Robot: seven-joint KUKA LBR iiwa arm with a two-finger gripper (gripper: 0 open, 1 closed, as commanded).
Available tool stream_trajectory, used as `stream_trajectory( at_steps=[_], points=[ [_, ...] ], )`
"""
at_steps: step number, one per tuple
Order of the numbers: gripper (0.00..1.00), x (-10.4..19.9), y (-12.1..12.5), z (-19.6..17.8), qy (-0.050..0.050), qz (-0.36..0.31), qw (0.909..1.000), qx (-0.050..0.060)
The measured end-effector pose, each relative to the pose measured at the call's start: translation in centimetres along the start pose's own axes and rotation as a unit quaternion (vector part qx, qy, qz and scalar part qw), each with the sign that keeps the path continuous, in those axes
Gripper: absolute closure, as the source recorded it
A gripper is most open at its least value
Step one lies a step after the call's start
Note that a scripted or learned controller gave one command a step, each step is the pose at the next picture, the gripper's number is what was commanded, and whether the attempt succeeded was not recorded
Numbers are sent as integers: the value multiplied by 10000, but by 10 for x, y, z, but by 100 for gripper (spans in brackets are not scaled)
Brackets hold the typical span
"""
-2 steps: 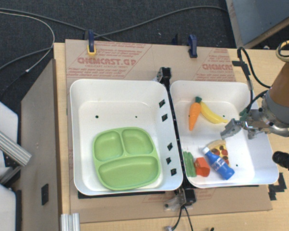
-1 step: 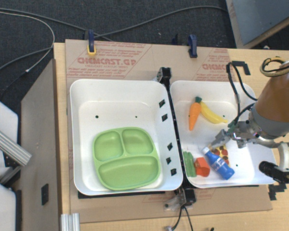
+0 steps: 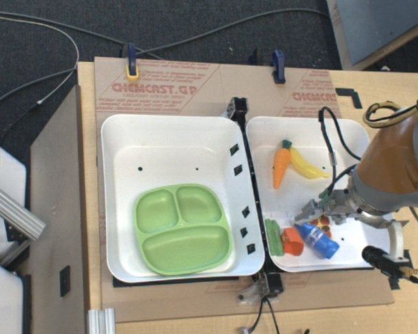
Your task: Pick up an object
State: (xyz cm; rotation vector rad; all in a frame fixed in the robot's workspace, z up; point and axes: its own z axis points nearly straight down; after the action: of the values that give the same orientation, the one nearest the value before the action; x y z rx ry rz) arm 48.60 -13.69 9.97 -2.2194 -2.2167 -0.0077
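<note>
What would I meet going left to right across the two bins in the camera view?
Green divided plate in the left bin → green block in the right bin → carrot → banana → gripper. I skip the orange piece and the blue bottle low down; they overlap.

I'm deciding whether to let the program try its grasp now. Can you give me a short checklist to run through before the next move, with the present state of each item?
1. Gripper is over the right bin: ok.
2. Target is isolated: not ok. The blue bottle, orange block and green piece crowd together below it.
3. Easier targets available: ok. The carrot and banana lie farther back, though they touch each other.
4. Fingers open: cannot tell.
5. Anything already held: cannot tell.
6. Cable is clear of the objects: cannot tell; it loops over the bin near the banana.
</note>
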Motion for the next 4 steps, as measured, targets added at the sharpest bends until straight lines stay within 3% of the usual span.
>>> stream_trajectory(
  at_steps=[1,2,3,4],
  points=[
    [0,-1,7,7,-42,4,9999,-92],
    [100,-1,10,-5,-55,3,9999,-147],
    [100,-3,4,-52,-40,-11,10000,-21],
    [100,-4,6,-95,-41,-13,10000,-29]
  ],
)
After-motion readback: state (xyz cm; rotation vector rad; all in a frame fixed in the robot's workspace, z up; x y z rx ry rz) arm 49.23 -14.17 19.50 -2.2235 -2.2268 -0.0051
